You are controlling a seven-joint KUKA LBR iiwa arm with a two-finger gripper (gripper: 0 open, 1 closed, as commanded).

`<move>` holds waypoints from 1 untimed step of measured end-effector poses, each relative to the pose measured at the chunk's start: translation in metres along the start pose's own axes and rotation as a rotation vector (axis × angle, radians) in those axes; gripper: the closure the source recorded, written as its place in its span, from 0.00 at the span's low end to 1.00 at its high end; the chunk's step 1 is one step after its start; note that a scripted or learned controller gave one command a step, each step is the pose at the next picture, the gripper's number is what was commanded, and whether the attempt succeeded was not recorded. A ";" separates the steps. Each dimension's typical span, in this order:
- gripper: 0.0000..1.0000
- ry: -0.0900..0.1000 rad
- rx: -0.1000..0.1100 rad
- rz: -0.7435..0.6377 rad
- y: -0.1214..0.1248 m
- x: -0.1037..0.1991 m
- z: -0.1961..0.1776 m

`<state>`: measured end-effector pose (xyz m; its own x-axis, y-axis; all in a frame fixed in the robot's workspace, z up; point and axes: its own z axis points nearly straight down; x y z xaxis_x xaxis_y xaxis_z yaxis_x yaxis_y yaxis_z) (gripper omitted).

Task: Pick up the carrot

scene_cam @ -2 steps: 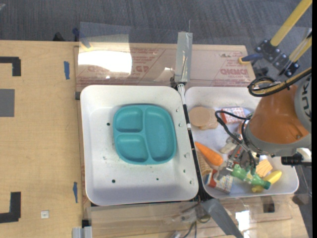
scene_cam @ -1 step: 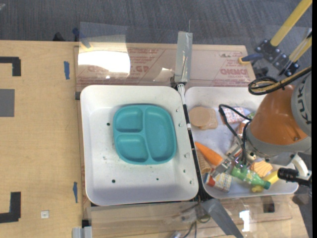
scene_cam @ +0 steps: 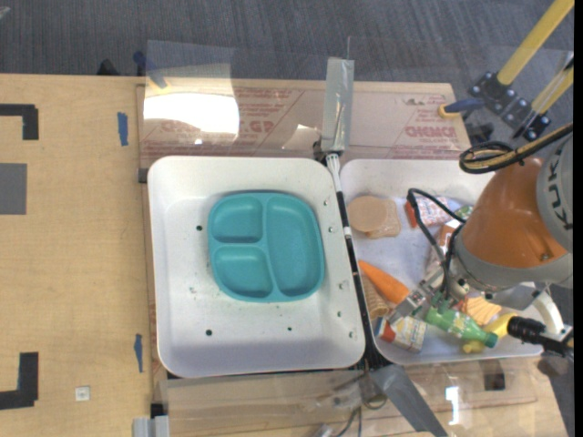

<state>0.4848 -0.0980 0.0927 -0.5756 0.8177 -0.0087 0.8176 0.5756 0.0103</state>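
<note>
Carrot (scene_cam: 384, 282) lies in your right bin (scene_cam: 383, 176), near its left wall, tilted, below the round tan slice (scene_cam: 373, 216). Gripper (scene_cam: 418, 299) sits low just right of the carrot's lower end — whether it's spread or closed, you cannot tell. Left bin (scene_cam: 173, 271) holds 1 teal divided plate (scene_cam: 267, 246).
</note>
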 end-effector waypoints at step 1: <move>1.00 -0.001 -0.006 -0.004 0.004 0.001 -0.011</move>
<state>0.4873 -0.0953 0.1036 -0.5792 0.8151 -0.0095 0.8149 0.5793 0.0165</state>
